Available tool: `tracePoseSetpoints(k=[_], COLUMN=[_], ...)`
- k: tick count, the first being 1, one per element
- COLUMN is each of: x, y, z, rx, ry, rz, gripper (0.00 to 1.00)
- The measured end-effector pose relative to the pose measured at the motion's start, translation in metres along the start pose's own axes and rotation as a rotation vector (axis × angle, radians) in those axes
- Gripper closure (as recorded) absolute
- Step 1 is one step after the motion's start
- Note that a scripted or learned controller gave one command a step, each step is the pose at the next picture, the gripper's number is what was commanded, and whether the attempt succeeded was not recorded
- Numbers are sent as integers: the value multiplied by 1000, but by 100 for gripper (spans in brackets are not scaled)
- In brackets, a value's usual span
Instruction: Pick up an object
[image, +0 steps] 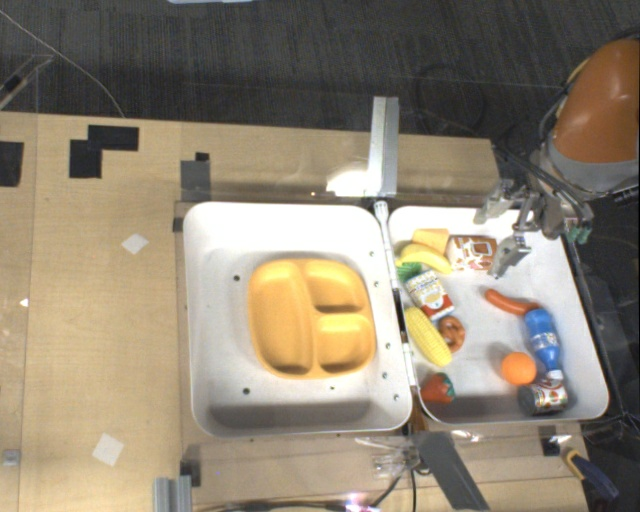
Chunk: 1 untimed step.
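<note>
My gripper (505, 232) hangs over the far part of the right bin (585, 330), open, with nothing between its fingers. Just below its left finger lies a small white and red packet (468, 252). Beside that are a yellow cheese wedge (431, 240) and a banana (424, 260). A red sausage (512, 302) lies in the bin's middle, a blue bottle (541, 338) to its right. An orange (518, 369), a tin can (545, 397), a corn cob (430, 336), a small juice carton (427, 292) and a strawberry (437, 388) fill the rest.
The left bin (215, 300) holds a yellow divided tray (310, 315). A metal post (384, 140) stands at the far end of the wall between the bins. Black markers (100, 148) lie on the wooden bench at the far left.
</note>
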<state>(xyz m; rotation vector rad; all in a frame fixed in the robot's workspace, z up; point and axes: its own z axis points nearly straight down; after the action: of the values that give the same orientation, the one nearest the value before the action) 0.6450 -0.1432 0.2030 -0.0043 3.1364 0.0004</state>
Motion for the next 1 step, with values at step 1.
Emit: tracePoseSetpoints(k=[1], x=[-24], y=[34], z=[80], rx=[0], ry=[2], rz=[585], gripper=[0])
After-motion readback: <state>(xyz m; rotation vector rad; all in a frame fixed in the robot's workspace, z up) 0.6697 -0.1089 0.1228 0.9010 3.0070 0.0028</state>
